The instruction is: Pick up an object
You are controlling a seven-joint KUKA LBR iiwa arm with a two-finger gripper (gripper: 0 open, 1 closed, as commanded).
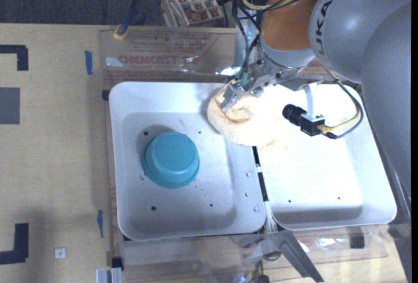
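Tan flat round object [251, 123], floppy-looking like a flatbread or a soft disc, is what I take to be the target: it lies across the shared edge of the two bins, near their far edges, part over the far right corner of the left white bin [124, 164] and part over the far left corner of the right white bin [366, 203].

Going by size, the grey arm [366, 20] with its orange band comes in over the right bin's far edge and covers much of that side. Next, the teal upturned plastic bowl [171, 159] sits toward the left bin's left side, well apart from the disc and the tool. A small black cylinder on a cable [302, 118] hangs off the wrist over the right bin's far part.

The gripper [234, 96] is at the disc's far left rim, touching it or just above it; I cannot tell which, nor whether its fingers are spread or pressed together, as they are too small and blurred from here.

My worry is the grab itself. A thin, flat thing straddling two rims gives the fingers little edge to bite, so they may slide over it. If only the rim is caught, I'd expect it to droop, fold and slip free on the lift.
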